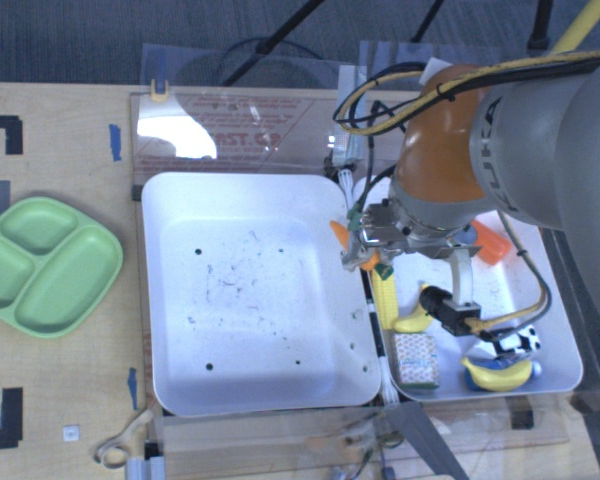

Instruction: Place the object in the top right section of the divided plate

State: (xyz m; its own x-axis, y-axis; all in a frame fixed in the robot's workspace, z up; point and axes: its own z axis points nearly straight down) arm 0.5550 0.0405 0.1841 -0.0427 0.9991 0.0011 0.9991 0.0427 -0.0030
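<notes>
A: Which object is yours? The right bin (565, 368) has a banana (498, 373) nearest, then a small box (417, 358) and a corn cob (384, 298).

B: They look like light, slick plastic, so grab mid-body. I can't tell the claw's state at the gripper (365, 248). The divided plate (48, 265) sits far left on wood, with plenty of room.

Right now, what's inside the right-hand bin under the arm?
In the right bin I can see a corn cob, a banana, a small patterned box and an orange piece. The arm covers the bin's upper part, so anything there is hidden.
</notes>
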